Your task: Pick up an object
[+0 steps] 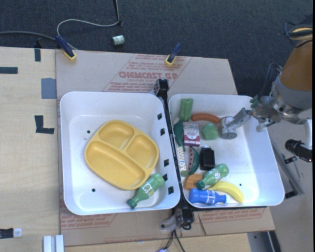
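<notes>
The gripper is low inside the right bin, near its far edge, and it sits just beside a small green block. I cannot tell if it is open or closed, and nothing shows between its tips. To do this step well, I think it should pick one toy that lies a bit apart, like the green block or the orange hot dog behind it, come straight down over it, and close slowly so the toy does not slide off. The toys near the wall between the bins are packed tight, so those look harder to grab. Counting now: there are two white bins. The left bin has one yellow plate in the middle and one green bottle by its near right corner. The right bin has one more green bottle, one blue bottle, one banana, one black box and one green cup.
</notes>
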